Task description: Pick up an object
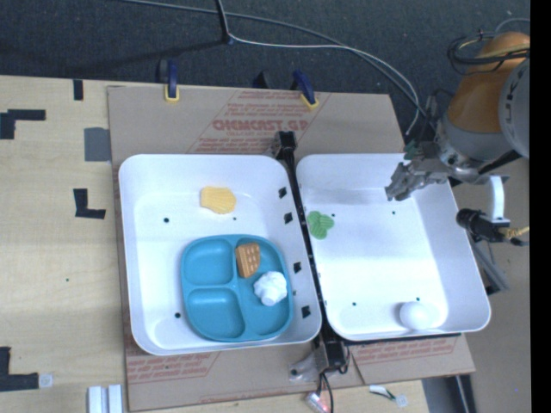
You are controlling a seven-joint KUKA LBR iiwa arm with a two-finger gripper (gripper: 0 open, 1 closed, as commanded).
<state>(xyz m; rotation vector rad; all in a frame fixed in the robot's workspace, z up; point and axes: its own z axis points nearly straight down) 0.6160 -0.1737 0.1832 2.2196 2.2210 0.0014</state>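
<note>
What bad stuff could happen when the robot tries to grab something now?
The green piece lies close against the right bin's left wall, so a finger might bump that wall. The white ball looks round and could roll away. The gripper hovers near the bin's far rim and might clip it.

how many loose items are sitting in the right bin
2. A green item lies near the left wall of the right bin, and a white ball sits near its front edge. The gripper is over the bin's back right part and may hide something beneath it.
</note>
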